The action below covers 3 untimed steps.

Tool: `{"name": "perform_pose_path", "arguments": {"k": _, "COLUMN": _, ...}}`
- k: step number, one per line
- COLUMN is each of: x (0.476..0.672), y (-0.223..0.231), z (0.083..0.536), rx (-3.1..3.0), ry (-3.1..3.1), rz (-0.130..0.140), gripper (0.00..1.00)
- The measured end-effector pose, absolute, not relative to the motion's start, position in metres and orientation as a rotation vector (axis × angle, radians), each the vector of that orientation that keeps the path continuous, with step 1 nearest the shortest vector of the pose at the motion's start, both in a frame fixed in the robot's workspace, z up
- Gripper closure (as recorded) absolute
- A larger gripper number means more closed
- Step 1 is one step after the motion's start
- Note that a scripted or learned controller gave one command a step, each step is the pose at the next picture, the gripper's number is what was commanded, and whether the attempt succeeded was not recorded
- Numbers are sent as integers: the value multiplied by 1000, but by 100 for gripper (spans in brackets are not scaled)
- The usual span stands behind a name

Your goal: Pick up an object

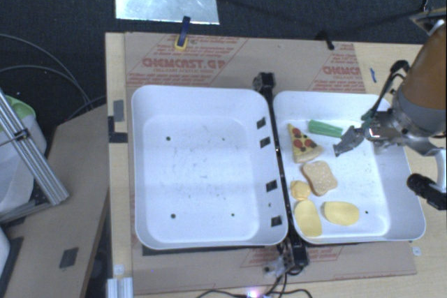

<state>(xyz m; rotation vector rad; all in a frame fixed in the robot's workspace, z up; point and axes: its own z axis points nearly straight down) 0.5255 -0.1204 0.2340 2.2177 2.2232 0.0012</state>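
1. Bench [230, 52]: brown board w/ red lettering, carrying two shallow white bins side by side.
2. Left bin [140, 150] sits on the view's left; its floor shows a few small dark specks.
3. Right bin [401, 206] holds all the toy food, grouped twd its left half.
4. Pizza slice [304, 142]: yellow w/ red dots, lying flat nr the bin's left wall, upper part.
5. Green piece [325, 128]: elongated, lying just above-right of the pizza slice, close to it; contact can't be told.
6. Bread slice [320, 177]: tan, below the pizza slice, lying flat.
7. Small yellow round [300, 190]: just left of the bread slice, seems to touch it.
8. Yellow oval [308, 218]: below the small round, nr the bin's front-left corner.
9. Second yellow oval [341, 213]: right of the first, just beside it.
10. Arm [426, 91]: grey w/ orange band, reaches in from the right over the right bin.
11. Gripper [346, 143]: dark tips point left, just right of the green piece and the pizza slice, apart from both. Nothing seen betw the tips; whether open or closed can't be told at this res.
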Motion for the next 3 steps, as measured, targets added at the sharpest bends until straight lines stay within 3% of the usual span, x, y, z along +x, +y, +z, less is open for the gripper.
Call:
{"name": "perform_pose_path", "arguments": {"k": 1, "x": 485, "y": -32, "z": 182, "rx": 2214, "ry": 2239, "rz": -1, "gripper": 0}}
{"name": "perform_pose_path", "arguments": {"k": 2, "x": 488, "y": -38, "z": 195, "rx": 2217, "ry": 2222, "rz": 6, "gripper": 100}}
{"name": "perform_pose_path", "arguments": {"k": 3, "x": 536, "y": 1, "z": 184, "rx": 2210, "ry": 2230, "rz": 6, "gripper": 100}}
